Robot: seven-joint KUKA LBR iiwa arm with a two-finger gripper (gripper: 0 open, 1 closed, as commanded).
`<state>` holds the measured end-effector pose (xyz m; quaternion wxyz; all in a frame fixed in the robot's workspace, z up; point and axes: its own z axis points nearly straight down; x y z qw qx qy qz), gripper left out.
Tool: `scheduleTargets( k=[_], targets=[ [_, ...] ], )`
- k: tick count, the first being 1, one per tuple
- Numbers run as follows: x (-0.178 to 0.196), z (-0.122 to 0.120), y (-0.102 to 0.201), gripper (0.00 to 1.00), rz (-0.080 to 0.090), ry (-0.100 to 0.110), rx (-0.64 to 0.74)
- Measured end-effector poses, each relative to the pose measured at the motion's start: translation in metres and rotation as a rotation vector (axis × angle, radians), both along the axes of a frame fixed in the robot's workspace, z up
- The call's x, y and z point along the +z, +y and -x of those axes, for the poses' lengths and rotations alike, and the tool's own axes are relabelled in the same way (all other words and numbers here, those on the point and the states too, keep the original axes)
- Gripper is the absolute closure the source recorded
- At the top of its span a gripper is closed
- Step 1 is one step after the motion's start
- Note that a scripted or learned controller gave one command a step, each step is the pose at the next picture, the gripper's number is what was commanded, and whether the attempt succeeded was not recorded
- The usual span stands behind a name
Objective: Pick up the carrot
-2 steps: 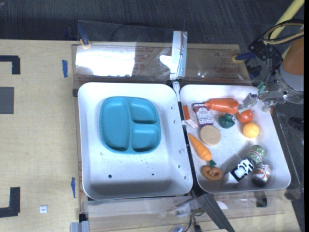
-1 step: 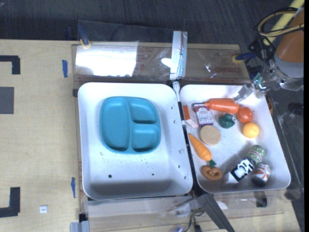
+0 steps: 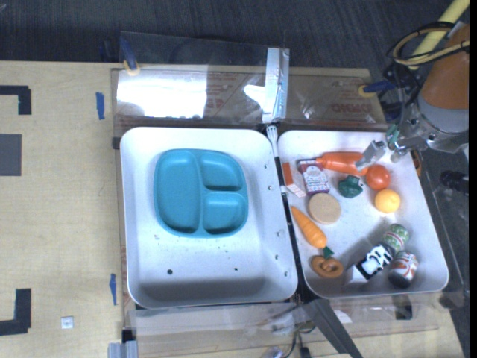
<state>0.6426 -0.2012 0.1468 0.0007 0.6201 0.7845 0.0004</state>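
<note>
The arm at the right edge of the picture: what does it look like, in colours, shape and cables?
The arm has a rounded grey body with a wide orange band above the wrist. Yellow and black cables loop beside it, and a pale yellow hose runs up at the corner. Its gripper is small, of grey metal.

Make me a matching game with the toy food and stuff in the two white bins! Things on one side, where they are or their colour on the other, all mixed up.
Things:
1. divided plate
2. tomato
3. round cracker
4. orange ball

Clues:
A. red, near the right bin's far edge, beside the arm
B. blue, in the left bin
C. just nearer the camera than the tomato
D. tan, in the middle of the right bin

Pairs: 1-B, 2-A, 3-D, 4-C
</note>
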Motion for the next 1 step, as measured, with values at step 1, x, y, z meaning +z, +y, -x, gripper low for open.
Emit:
scheduleTargets(
  k=[1],
  targets=[
    [-0.0038,0.0183,0.0194,0.0,-0.001,0.002,0.062]
  ],
)
